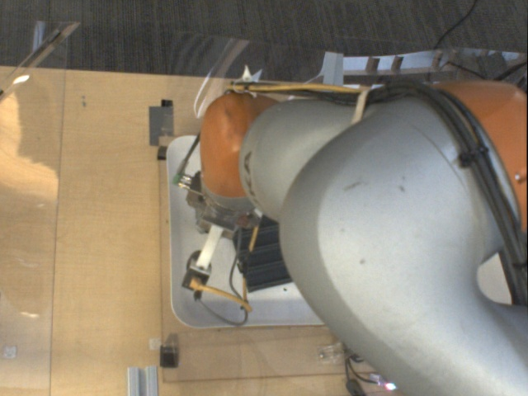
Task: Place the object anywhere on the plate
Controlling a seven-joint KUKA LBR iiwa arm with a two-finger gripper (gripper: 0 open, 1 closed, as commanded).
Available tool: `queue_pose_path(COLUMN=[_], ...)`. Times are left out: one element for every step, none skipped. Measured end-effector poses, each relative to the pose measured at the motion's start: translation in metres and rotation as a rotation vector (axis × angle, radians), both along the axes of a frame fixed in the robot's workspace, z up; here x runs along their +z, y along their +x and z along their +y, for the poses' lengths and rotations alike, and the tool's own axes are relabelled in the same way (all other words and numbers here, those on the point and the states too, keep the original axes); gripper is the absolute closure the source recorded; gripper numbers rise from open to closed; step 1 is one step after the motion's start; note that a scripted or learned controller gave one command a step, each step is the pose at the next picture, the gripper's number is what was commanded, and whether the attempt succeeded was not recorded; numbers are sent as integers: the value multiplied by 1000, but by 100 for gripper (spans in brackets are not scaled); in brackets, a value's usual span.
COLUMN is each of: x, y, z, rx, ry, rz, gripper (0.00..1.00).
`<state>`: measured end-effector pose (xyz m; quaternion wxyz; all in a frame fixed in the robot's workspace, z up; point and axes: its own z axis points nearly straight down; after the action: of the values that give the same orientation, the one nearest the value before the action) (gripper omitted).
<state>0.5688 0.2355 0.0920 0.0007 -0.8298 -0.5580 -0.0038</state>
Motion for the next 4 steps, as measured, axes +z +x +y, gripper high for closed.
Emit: queue_pose_path(x=[-3, 0, 70, 104], y=[65, -14, 18, 94], z=[1, -27, -16, -10], rx=[388, 725, 1168, 1484], ry=[-2, -5, -8, -12], rz=[25, -11, -6, -11], gripper=[100, 100, 100, 100])
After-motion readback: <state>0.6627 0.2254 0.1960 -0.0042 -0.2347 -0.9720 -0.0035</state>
